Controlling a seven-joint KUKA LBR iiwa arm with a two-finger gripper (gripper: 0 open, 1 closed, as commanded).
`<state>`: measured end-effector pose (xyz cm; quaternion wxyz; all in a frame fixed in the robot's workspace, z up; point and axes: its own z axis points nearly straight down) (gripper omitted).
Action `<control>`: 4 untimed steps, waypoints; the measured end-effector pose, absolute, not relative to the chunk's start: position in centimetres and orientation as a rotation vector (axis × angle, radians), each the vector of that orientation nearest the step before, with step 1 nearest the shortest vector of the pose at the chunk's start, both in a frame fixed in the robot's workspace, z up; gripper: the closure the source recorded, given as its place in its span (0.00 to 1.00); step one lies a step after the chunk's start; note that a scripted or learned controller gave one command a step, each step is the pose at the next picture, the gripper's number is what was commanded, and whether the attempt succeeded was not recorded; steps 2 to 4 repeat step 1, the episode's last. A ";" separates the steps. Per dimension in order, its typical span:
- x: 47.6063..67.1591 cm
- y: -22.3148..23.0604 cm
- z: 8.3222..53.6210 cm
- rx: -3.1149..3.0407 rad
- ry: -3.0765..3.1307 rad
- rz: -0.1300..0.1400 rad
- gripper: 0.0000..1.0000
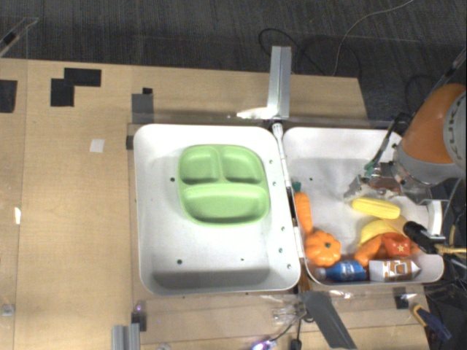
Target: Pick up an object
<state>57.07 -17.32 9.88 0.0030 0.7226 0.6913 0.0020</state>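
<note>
The right bin (pixel 328 152) holds several toy foods crowded along its near side. A yellow banana (pixel 376 208) lies in the middle, with a second banana (pixel 376 230) just in front of it. An orange carrot (pixel 303 211) rests by the left wall beside a small pumpkin (pixel 322 248). A red tomato (pixel 398 246), a blue can (pixel 346 271) and a white bottle (pixel 394 270) line the front wall. My gripper (pixel 371 183) hangs low over the bin just behind the upper banana, and nothing shows in its grasp.
In the left bin (pixel 157 261) lies a green divided plate (pixel 222 183). The arm with its orange band (pixel 436 126) comes in over the right bin's far right corner. A metal post (pixel 280 79) stands behind the wall between the bins.
</note>
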 end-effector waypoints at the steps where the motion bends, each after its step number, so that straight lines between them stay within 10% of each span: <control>1: 56.8 -17.0 9.0 2.040 2.371 0.012 0.00; 4: 56.8 -17.0 9.0 2.040 2.371 0.012 0.00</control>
